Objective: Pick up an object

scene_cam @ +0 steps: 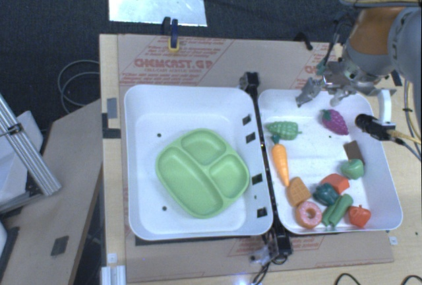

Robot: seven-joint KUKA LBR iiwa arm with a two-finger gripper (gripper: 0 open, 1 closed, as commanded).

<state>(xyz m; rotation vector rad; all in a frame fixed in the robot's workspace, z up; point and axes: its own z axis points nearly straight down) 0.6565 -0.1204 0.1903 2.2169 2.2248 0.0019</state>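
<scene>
**A:** Toys fill your right bin [386, 165], operator, and any one of them answers the task. Nearest you lie the pink doughnut [308, 214], the green cucumber [336, 209] and the red tomato [359, 216], packed close with the teal piece [324, 194] and the orange-red piece [335, 181] just behind. You would do badly to start in that heap.

**B:** What would you have me take, then?

**A:** Go further back. Your carrot [280, 163] lies alone along the divider, long, smooth and tapering; your green corn cob [282, 129] is knobbly and lies clear; your purple grapes [335, 121] are bumpy and rounded. The grapes sit nearest your gripper [321, 90], which hangs over the far rim of that bin with fingers spread and nothing between them.

**B:** And how do I make the grasp good?

**A:** I judge you should drop straight down with the fingers set astride the narrow width. These look like hard, glossy plastic, so a glancing pinch would likely squirt one aside.

**B:** And the left bin [142, 145]?

**A:** You have a pale green divided plate [201, 173] there, shallow and broad. Leave it.
</scene>
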